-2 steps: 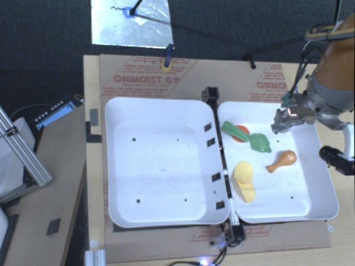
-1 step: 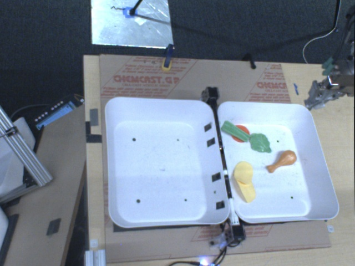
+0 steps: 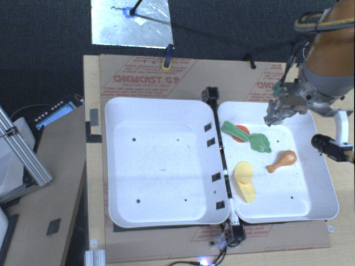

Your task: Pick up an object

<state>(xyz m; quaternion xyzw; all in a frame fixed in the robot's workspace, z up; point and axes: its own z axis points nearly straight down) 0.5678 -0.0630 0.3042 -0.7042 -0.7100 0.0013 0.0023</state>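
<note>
The right bin holds a green leafy toy lying over a red piece, an orange-brown drumstick toy and a yellow banana-like toy. My gripper hangs over the far part of the right bin, up and to the right of the green toy and apart from it. Nothing shows between its fingers.
The left bin lies beside the right one, with black clips along the shared wall. A silver plate lies at the back. A metal frame stands at the far left. A black fitting sits at the right bin's right rim.
</note>
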